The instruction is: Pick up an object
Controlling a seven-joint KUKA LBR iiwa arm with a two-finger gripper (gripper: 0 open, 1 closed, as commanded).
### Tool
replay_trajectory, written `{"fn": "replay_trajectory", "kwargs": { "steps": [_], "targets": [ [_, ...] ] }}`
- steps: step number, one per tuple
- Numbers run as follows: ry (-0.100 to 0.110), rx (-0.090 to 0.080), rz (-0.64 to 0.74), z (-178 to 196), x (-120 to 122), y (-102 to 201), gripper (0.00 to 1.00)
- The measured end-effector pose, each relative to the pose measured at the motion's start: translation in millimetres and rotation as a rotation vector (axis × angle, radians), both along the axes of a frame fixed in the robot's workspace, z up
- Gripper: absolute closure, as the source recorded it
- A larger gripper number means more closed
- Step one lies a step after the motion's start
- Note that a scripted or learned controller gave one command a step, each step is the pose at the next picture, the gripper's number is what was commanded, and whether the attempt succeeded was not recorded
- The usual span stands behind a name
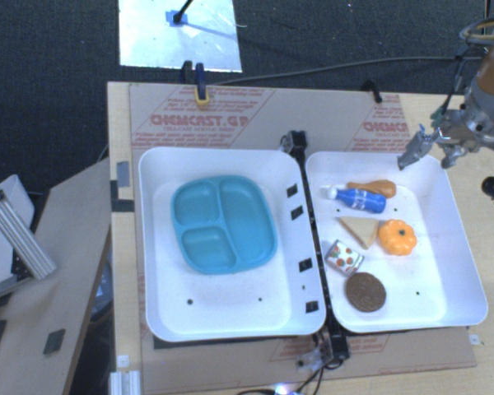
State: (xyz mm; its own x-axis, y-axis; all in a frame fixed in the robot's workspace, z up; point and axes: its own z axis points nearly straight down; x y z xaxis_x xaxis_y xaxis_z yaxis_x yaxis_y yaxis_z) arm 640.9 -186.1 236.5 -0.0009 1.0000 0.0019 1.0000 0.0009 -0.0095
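Note:
My gripper [433,149] hangs open above the far right corner of the right bin [461,245], with nothing between its fingers. Below and left of it lie a blue bottle [358,197] with a white cap and, just behind it, a brown drumstick-shaped piece [376,188]. A tan wedge [359,231] lies nearer the middle, next to an orange pumpkin [397,237]. A small white can with red spots [343,257] and a round brown cookie [365,291] sit toward the front.
The left bin [160,262] holds a blue divided plate [224,223]. A black-tabbed ridge [306,220] separates the two bins. A cable [329,71] runs across the bench behind the bins, and a clamp [200,85] stands at the back edge.

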Motion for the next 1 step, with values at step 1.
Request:
{"fn": "replay_trajectory", "kwargs": {
  "steps": [1],
  "targets": [
    [-0.012,-0.003,0.003,7.5,2.5,0.5,0.0]
  ]
}}
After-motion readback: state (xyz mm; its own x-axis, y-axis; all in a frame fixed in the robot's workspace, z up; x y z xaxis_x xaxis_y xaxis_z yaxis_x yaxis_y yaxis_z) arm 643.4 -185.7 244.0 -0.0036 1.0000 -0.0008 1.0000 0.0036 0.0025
